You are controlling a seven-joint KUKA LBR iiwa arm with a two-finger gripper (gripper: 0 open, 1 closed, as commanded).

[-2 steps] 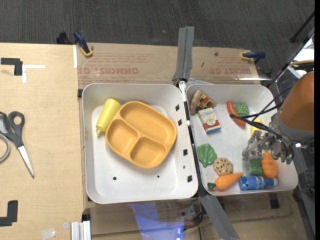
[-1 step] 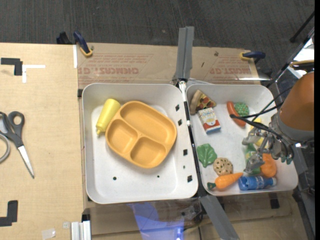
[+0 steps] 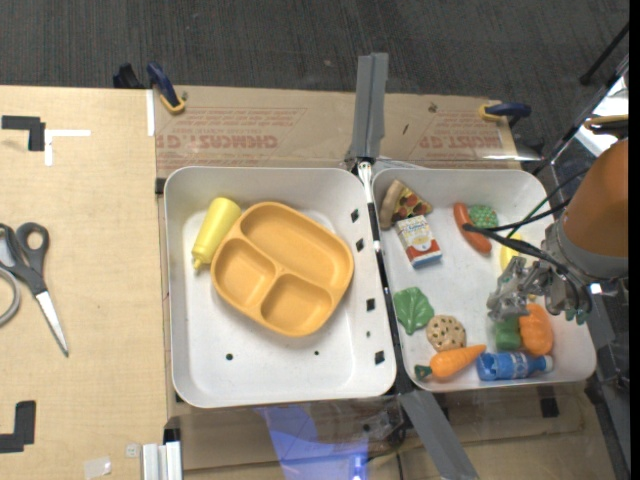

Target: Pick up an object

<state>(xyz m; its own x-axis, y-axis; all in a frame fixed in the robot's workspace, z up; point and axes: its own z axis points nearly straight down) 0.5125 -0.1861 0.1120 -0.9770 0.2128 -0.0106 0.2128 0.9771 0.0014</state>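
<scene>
My gripper [image 3: 515,300] hangs low over the right side of the right bin [image 3: 452,286]. It sits just above a small green block [image 3: 507,334] and an orange fruit [image 3: 537,331]. A blue bottle [image 3: 512,366] lies in front of them, beside a carrot [image 3: 455,360]. Also in this bin are a cookie [image 3: 445,331], a green leaf [image 3: 411,308], a small milk carton [image 3: 420,241], a pizza slice [image 3: 405,203], a red sausage [image 3: 470,230] and a green piece [image 3: 483,216]. I see nothing lifted.
The left bin [image 3: 270,368] holds an orange divided plate [image 3: 282,266] and a yellow bottle [image 3: 213,230]. Scissors [image 3: 35,278] lie on the wooden bench at the far left. A grey divider bar [image 3: 370,118] runs between the bins at the back. Cables trail beside the wrist.
</scene>
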